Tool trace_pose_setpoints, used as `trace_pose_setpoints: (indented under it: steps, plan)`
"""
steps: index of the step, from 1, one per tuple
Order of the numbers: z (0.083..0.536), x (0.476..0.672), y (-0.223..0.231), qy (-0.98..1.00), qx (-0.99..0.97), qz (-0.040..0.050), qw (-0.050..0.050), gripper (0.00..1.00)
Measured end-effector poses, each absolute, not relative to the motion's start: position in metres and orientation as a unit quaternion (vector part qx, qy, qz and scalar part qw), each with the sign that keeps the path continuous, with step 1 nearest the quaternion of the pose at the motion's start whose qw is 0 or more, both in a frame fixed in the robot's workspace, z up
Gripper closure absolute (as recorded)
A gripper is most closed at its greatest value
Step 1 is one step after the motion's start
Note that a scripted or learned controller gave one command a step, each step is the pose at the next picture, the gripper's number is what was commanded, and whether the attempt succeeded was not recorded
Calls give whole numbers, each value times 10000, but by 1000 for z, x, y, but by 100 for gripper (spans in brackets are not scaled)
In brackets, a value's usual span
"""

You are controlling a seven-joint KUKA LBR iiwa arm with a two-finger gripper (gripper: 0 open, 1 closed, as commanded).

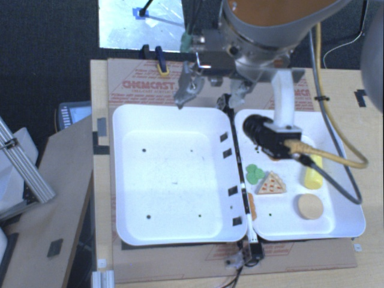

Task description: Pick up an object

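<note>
1. The left bin (129, 221) lies at 9 o'clock from the right bin (348, 221), and their rims touch.
2. The gripper (213, 95) hangs over the bins' far rims at 12 o'clock. Its two metal fingers (186, 92) are spread apart and grasp nothing.
3. In the right bin, a green piece (255, 173) touches a pizza slice toy (270, 185) at its 5 o'clock.
4. A tan disc (310, 207) lies at 6 o'clock from a yellow block (313, 176).

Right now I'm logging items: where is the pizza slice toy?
In the right bin, the pizza slice toy lies beside the green piece, left of the round tan disc.
</note>
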State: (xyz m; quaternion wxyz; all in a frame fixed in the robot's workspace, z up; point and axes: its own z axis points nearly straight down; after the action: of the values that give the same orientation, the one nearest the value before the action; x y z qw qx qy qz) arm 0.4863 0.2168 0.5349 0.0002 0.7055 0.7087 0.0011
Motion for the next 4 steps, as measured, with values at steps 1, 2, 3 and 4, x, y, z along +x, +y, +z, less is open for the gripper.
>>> trace_pose_setpoints:
  steps: [1,2,3,4]
  plan:
    - [535,486,217,7087,7055,11,2,0]
    - [535,486,217,7087,7055,11,2,0]
    - [535,486,217,7087,7055,11,2,0]
    - [535,486,217,7087,7055,11,2,0]
